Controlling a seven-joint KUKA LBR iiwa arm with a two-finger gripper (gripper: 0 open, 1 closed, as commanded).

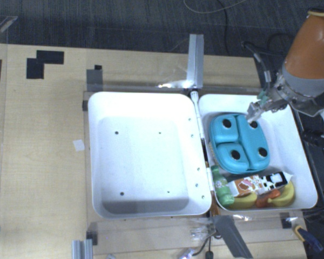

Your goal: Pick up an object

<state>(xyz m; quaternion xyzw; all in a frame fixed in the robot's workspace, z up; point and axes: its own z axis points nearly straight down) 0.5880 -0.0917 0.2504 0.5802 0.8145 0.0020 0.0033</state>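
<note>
A turquoise plastic block (240, 143) with four rounded lobes and dark holes lies in the middle of the right bin (294, 144). Along that bin's near edge sit a carton with a cow pattern (259, 184), a green item (221, 186) and yellow banana-like pieces (283, 196). My gripper (256, 112) hangs over the far right part of the right bin, its tip just above the turquoise block's far right lobe. The arm with its orange band (312, 42) rises behind it at the upper right.
The left bin (146, 155) lies beside the right one, parted by a metal divider rail (201, 139). A metal post (196, 58) stands behind the bins. Black markers sit on the wooden bench at upper left. A cable loops on the dark floor beyond.
</note>
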